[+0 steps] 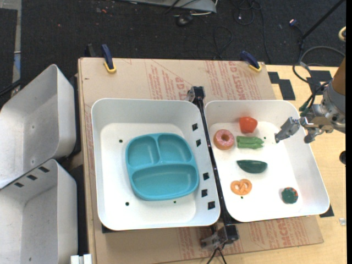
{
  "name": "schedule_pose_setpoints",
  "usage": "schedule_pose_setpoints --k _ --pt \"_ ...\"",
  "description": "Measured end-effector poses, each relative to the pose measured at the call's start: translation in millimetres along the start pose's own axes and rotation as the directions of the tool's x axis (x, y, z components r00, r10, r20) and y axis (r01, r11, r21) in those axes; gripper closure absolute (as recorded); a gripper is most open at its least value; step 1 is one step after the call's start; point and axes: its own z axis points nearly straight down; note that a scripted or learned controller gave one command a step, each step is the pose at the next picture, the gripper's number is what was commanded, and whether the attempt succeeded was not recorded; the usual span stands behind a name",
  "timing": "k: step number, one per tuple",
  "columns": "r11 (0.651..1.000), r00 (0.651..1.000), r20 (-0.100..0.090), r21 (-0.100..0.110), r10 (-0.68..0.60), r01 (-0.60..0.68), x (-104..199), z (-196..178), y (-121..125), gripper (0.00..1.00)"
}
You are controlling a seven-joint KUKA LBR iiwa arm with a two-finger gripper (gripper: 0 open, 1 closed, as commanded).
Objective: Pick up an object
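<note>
The jaws of the grey two-finger gripper (297,130) are seen apart, clamped on nothing, with the green plastic pea pod (249,142) well to their left.

Five small toy foods lie loose in the right bin (313,169), all apart from one another. Taking the pink frosted donut (224,139) as the landmark: it lies flat near the bin's left wall. A red tomato-like piece (248,124) sits just beyond it, up and to the right. A light green pod-shaped piece (249,142) lies lengthwise just right of the donut. A dark green leaf-shaped piece (252,165) rests below and right of it. An orange pretzel (241,187) lies flat further below. A green-and-red lump (289,194) sits farthest off, toward the bin's lower right.
</note>
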Motion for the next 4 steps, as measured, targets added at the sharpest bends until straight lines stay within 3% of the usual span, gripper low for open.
schedule_pose_setpoints --k 1,3,4 --pt "1.0 1.0 0.003 -0.013 -0.004 0.004 1 -7 3 0.0" --pt "1.0 1.0 0.002 -0.008 -0.001 0.001 -2 101 -5 0.0" --pt "1.0 1.0 0.0 -0.028 -0.001 0.001 -1 140 2 0.0"
